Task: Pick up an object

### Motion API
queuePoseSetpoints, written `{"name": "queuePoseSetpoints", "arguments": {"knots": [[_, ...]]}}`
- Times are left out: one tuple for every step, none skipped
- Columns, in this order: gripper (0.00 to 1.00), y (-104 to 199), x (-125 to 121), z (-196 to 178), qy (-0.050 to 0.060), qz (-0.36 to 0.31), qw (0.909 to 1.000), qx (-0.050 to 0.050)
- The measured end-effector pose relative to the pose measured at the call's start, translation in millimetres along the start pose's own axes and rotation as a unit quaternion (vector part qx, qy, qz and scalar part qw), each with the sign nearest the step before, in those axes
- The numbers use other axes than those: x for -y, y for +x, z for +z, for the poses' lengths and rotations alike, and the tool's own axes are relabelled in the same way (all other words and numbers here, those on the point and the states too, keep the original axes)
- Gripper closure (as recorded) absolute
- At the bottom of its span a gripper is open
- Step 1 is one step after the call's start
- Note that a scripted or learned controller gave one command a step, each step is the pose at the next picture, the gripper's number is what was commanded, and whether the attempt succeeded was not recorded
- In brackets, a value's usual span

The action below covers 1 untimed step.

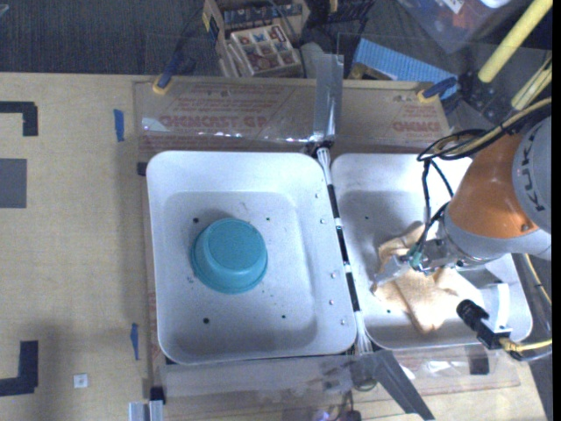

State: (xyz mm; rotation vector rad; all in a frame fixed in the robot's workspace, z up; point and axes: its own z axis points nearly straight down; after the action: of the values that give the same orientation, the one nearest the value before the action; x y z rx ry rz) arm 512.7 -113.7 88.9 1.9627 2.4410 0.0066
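Observation:
A teal bowl (230, 254) lies upside down in the middle of the left bin (165, 202). In the right bin (379, 181) a flat tan object like a slice of toast (426, 303) rests near the front. A second tan piece (396, 246) shows just behind it. My gripper (404, 269) is lowered into the right bin, right over these tan pieces and partly hiding them. The grey wrist with its orange band (495, 202) rises behind it to the right.
A black cable (427, 187) loops from the wrist over the right bin. The ridge where the two bins meet (340, 244) runs just left of the gripper. Taped cardboard (232, 117) lies behind the bins, with boxes and clutter beyond.

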Motion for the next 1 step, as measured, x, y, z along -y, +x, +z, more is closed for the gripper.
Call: {"name": "queuePoseSetpoints", "arguments": {"knots": [[1.00,-1.8,-0.9,-8.6,-0.002,0.003,1.0000,0.000]]}}
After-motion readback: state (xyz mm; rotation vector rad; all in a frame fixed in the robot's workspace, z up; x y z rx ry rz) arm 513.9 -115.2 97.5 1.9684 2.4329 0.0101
